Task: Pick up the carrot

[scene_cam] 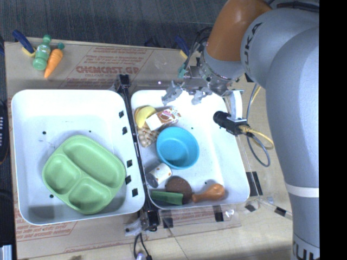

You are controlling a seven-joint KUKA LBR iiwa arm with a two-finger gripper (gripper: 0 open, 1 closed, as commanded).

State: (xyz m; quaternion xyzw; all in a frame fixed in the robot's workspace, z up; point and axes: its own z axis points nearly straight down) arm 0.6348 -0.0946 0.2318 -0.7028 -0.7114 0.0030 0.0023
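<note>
The carrot [52, 63] is small and orange with a green top. It lies on the cardboard behind the left bin [21, 107], at the far left, outside both bins. My gripper [184, 95] hangs over the back edge of the right bin [227, 156], far to the right of the carrot. Its fingers [171, 95] are spread open with nothing between them.
A green bottle [42, 53] lies right beside the carrot. A green divided plate [84, 172] sits in the left bin. The right bin holds a banana [142, 115], a blue bowl [177, 147], a chicken leg [209, 193] and several other toy foods.
</note>
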